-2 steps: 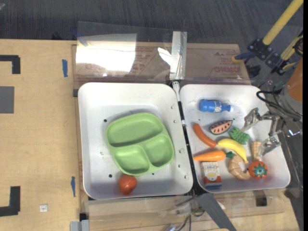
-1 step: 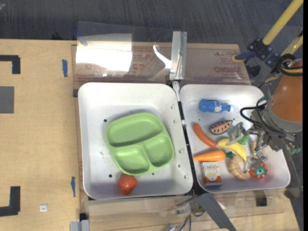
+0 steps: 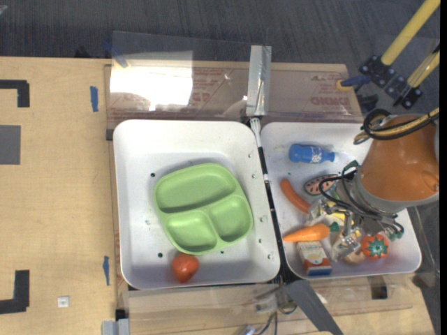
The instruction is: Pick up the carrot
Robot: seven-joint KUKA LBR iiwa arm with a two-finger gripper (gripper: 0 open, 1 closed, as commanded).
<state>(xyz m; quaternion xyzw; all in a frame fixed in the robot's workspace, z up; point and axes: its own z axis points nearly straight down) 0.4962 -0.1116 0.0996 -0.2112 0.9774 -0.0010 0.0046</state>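
Note:
The carrot (image 3: 304,234) is orange and lies almost level in the right bin (image 3: 412,260), near its left wall and toward the front. The gripper (image 3: 335,223) hangs under the arm's orange band (image 3: 399,167) and sits low in the bin, right at the carrot's thick right end. Cables and the wrist hide the contact there, so I cannot make out whether the carrot is between the fingers.
Around the gripper lie a blue bottle (image 3: 311,153), a red sausage-like piece (image 3: 294,195), a small carton (image 3: 314,257) and a red-and-green toy (image 3: 376,246). The left bin (image 3: 133,145) holds a green divided plate (image 3: 202,206) and a red tomato (image 3: 184,266).

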